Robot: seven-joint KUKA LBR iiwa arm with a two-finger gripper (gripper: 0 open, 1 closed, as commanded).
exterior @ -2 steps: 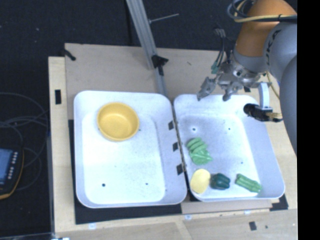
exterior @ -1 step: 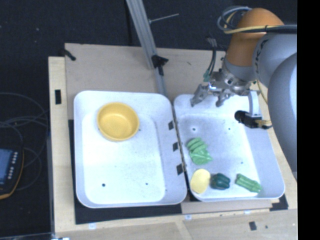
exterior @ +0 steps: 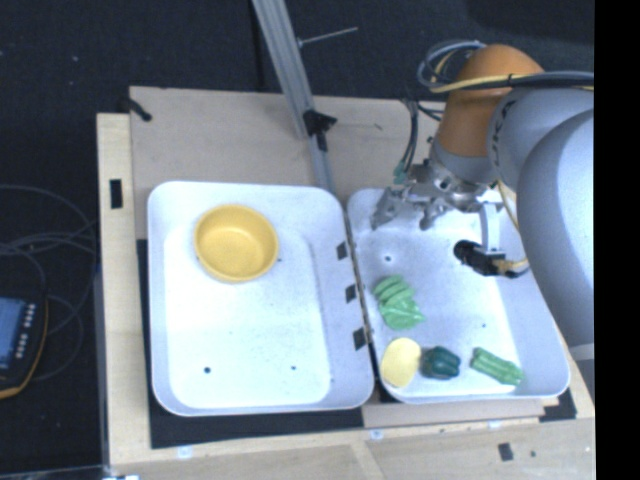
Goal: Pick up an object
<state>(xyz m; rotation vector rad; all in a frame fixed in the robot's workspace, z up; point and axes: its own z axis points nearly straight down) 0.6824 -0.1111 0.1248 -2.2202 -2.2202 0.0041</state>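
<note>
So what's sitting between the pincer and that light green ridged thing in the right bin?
Nothing: the camera view shows bare white bin floor between the pincer and the light green ridged object.

Pale wooden bench [exterior: 225, 138] on dark floor [exterior: 100, 28]; grey metal post [exterior: 285, 53] slanting up, left of and above claw [exterior: 408, 208]; black cables [exterior: 45, 238] and handheld screen unit [exterior: 18, 343] far left, well apart from claw; even overhead light
</note>
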